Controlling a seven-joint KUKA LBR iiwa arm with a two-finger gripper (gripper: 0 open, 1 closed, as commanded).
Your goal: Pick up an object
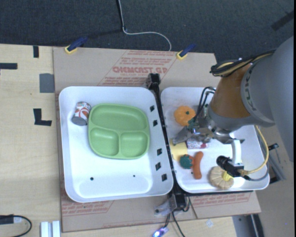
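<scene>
In the right bin (251,132) lie several small things: an orange fruit (183,115), a yellow block (177,152), a green lump (186,161), a red sausage-like piece (197,165), a tan round bun (220,177) and a white-and-red packet (194,143). My gripper (196,131) hangs low over the middle of this bin, just below the orange fruit and right above the packet. The wrist hides what lies under it.
The left bin (74,172) holds a green divided plate (119,131) and a small can (81,113) lying at its far left. The bins' shared wall (160,132) runs close to the gripper's left. Cables loop beside the wrist (237,164).
</scene>
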